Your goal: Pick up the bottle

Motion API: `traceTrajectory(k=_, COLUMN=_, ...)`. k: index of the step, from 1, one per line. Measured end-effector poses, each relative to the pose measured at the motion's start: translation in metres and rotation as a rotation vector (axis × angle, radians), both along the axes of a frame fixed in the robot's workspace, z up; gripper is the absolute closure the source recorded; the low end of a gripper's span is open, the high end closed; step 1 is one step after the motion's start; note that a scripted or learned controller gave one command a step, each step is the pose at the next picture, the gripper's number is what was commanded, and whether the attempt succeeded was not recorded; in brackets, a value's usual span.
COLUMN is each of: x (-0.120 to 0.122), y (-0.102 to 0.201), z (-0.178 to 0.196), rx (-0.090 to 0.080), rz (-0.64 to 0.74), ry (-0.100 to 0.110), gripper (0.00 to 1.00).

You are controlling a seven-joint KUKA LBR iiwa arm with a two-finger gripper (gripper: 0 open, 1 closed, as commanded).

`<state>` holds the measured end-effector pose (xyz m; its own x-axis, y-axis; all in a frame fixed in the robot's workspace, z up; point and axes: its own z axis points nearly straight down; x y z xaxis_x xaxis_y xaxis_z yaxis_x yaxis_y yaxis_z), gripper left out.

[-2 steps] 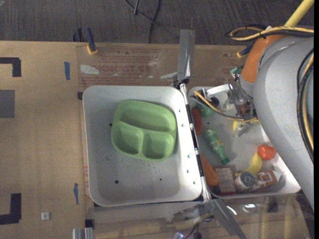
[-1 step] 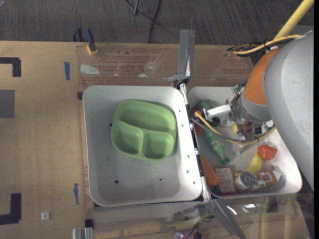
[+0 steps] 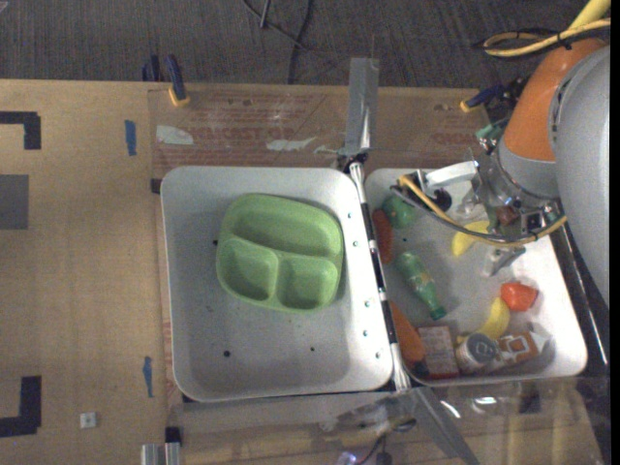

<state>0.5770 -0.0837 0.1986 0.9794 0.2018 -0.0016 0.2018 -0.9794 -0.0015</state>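
bottle (image 3: 418,283) lies left of gripper (image 3: 504,245), apart.

A divided tray (image 3: 279,252) is set in the left bin (image 3: 194,356). In the right bin (image 3: 567,347), the bottle (image 3: 418,282) is laid near the left wall, with small items (image 3: 484,349) gathered along the front edge. The hand (image 3: 506,229) is placed above this bin's rear.

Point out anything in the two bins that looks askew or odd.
Nothing looks spilled or broken. The green bottle lies on its side in the right bin, slanting, among crowded items by the bin's left and near walls. The green tray sits slightly rotated in the left bin.
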Motion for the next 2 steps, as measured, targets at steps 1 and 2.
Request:
traceTrajectory(k=1, x=-0.0123, y=-0.0236, z=-0.1096, rx=0.001, rz=0.009, ry=-0.009, gripper=0.0)
traceTrajectory(k=2, x=-0.014, y=-0.0244, z=-0.1006, rx=0.001, rz=0.007, ry=-0.002, gripper=1.0)
